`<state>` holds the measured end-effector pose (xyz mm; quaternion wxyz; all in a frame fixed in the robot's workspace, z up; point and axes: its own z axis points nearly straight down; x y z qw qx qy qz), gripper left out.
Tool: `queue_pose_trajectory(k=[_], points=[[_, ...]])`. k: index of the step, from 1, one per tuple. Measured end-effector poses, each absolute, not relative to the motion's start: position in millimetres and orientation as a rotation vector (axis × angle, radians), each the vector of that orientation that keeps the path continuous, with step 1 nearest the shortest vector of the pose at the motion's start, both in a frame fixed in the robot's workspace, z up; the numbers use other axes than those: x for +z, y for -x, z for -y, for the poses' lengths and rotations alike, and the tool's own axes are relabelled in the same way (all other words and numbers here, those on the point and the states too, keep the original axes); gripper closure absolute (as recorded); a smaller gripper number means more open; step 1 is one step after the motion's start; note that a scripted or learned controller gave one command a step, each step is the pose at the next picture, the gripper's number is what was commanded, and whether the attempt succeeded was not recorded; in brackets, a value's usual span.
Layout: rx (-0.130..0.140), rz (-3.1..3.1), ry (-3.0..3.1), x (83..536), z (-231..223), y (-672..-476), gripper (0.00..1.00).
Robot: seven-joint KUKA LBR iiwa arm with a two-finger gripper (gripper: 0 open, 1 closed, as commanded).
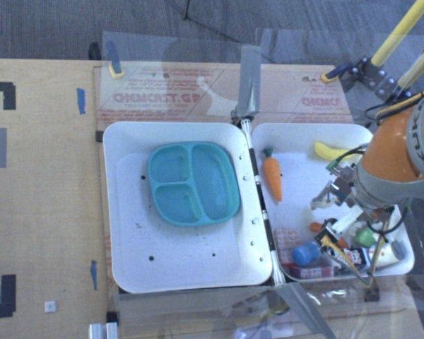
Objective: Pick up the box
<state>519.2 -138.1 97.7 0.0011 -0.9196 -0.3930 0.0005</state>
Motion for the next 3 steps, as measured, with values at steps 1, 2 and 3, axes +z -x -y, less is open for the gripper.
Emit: queue_pose_trajectory(k=[1,2,3], points=[[0.0,1.226,2.889,107,139,-519.1,1.0],[-0.001,1.473,2.775,182,185,-492.5,1.0],[-0.001,1.472,2.775,182,185,-492.5,0.0]])
